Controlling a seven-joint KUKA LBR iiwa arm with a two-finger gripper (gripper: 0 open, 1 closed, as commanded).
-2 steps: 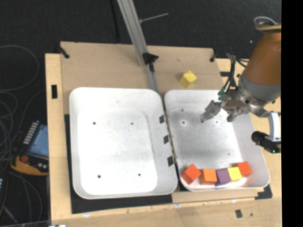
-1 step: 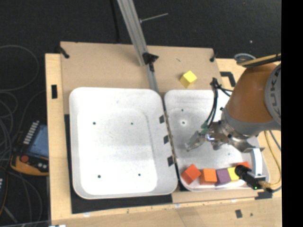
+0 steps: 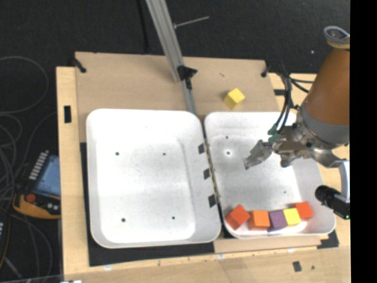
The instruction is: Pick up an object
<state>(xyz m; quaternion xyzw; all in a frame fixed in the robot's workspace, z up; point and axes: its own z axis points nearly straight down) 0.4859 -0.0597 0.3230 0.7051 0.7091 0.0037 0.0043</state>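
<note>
You've got a dark carpeted floor (image 3: 70,16) all round the bench, w/ black cables (image 3: 17,105) looping across it at left. A handheld pendant (image 3: 42,181), blue screen & orange edge, lies on the floor by the bench's left side. The bench top (image 3: 135,81) is pale wood/board. A grey metal rail (image 3: 165,28) slants in from the top. Light's even, no hard shadows.
</note>
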